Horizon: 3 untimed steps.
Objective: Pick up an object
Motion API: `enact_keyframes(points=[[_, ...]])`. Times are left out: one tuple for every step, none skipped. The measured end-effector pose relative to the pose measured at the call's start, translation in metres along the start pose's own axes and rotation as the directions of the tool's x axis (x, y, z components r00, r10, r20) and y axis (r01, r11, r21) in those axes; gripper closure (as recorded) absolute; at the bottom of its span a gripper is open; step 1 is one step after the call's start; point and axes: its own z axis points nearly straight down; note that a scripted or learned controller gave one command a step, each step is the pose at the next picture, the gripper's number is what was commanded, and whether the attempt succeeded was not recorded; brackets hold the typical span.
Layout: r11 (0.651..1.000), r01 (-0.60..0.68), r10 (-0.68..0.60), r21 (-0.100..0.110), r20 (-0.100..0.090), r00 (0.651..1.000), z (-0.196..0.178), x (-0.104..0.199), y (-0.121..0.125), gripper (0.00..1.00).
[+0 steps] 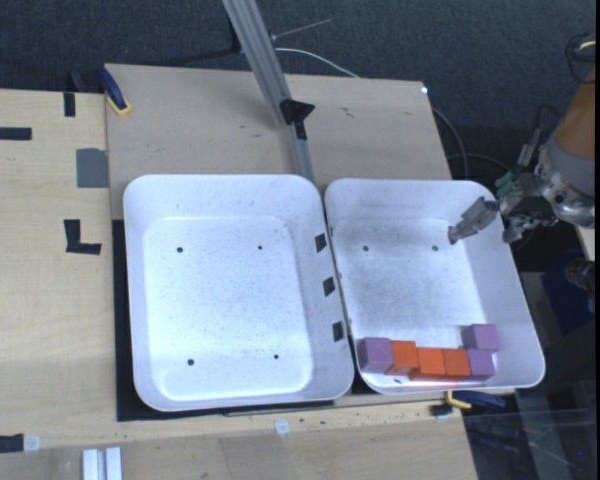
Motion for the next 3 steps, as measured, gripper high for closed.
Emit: enact_keyframes(points=[[1.000,-0.001,0.001,0.006,0.000,1.000,0.119,-0.025,0.050,0.00],[1.000,0.000,0.000,-0.001,0.000,1.000,0.126,-0.025,0.079,0.00],[1.000,0.000,0.000,0.002,0.001,1.000,0.149,-0.011,0.090,0.00]])
